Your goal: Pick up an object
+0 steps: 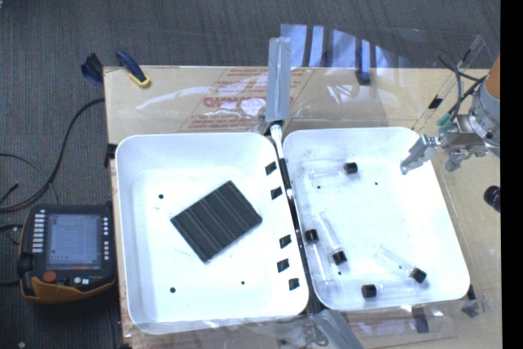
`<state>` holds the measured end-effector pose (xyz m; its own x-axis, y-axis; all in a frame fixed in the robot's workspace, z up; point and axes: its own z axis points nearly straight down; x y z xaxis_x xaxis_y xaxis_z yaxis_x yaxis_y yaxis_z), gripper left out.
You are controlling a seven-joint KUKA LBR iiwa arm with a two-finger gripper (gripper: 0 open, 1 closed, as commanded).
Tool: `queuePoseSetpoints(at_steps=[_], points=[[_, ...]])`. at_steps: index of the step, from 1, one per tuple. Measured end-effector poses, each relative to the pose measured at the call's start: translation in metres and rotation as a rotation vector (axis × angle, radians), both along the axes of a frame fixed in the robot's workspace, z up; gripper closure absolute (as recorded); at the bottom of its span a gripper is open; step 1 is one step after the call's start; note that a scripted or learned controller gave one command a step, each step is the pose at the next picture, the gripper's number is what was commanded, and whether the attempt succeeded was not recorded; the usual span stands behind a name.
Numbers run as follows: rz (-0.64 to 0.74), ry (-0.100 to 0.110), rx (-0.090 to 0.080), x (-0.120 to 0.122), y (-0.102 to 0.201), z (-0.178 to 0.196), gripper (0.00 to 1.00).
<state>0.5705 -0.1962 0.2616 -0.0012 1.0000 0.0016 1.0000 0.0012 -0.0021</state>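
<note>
Objects to pick: clear tubes with black caps lie scattered in the right bin (425,176): one capped tube (350,168) near the bin's far side, another (311,235) hard against the left wall, one (338,257) a little further in, one (368,290) near the front edge, and one (417,275) toward the front right corner.
Other candidate: a dark ribbed slab (216,220) lies flat and skewed in the middle of the left bin (135,176), well apart from the arm.
Gripper: the gripper (415,156) hangs over the right bin's far right corner, with nothing between its fingers.
Jaws: I cannot tell whether they stand wide or narrow (they show as one pale, slanted shape from here).
Progress: I'd judge the pick as not yet done; every tube lies in the bin and none is touched.
What is left: most likely coming down on one tube, closing on it, and lifting it clear.
Hard to see: the tube bodies are transparent and nearly vanish against the white floor, so only the caps give them away, and which cap goes with which tube is partly guesswork.
Cut off: the arm runs out past the right of the view, leaving just the wrist and its cables over the desk (204,98).
</note>
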Motion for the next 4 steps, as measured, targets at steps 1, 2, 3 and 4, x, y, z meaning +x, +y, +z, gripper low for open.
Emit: queuePoseSetpoints(at_steps=[1,2,3,4], points=[[0.035,-0.002,0.000,-0.006,0.054,-0.174,0.00],[0.053,-0.002,-0.001,0.056,0.065,-0.149,0.00],[0.055,0.000,0.000,0.073,0.113,-0.175,0.00],[0.059,0.002,-0.001,0.073,0.113,-0.165,1.00]])
